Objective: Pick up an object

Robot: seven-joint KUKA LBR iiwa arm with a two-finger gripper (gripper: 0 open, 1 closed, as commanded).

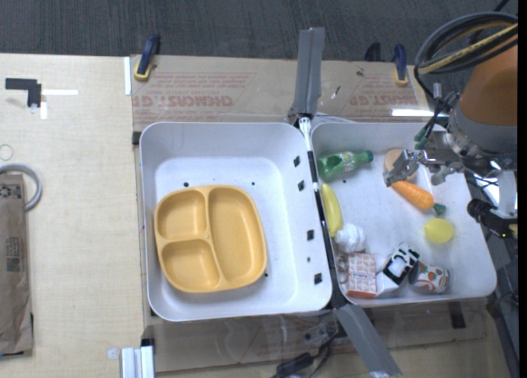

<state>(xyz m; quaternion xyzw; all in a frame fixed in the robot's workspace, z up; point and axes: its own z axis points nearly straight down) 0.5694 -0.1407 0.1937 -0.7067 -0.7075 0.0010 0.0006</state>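
My gripper (403,169) hangs over the far part of the right bin (469,282). It is just above the upper end of an orange carrot (414,196) and next to a small tan object (393,157). A green bottle (344,162) lies to its left. A yellow banana (331,207) runs along the bin's left wall. A yellow lemon (440,231) sits below the carrot. Nothing can be seen held in the gripper.
Along the right bin's front lie a white crumpled item (350,237), a small carton (360,275), a black-and-white object (401,265) and a can (430,278). The left bin (165,142) holds a yellow divided plate (210,238).
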